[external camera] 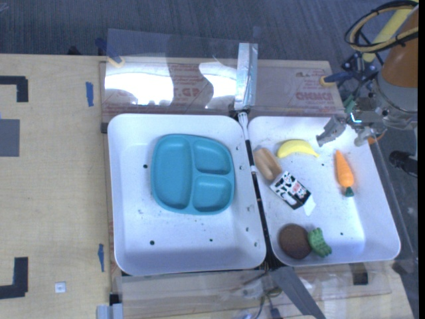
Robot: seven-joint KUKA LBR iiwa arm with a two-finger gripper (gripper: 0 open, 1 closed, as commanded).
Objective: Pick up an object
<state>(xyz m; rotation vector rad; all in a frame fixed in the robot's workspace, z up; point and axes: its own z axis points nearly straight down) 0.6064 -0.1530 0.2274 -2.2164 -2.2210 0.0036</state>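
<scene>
The right bin holds a yellow banana, a tan bread roll, a black-and-white spotted carton, an orange carrot, a brown ball and a small green piece. My gripper hangs over the bin's far right corner, just above the carrot's top end and to the right of the banana. Its two grey fingers are spread apart with nothing between them.
The left bin carries a teal divided tray. A clear plastic panel and a metal post stand behind the bins. Yellow and blue cables loop above the arm at the far right.
</scene>
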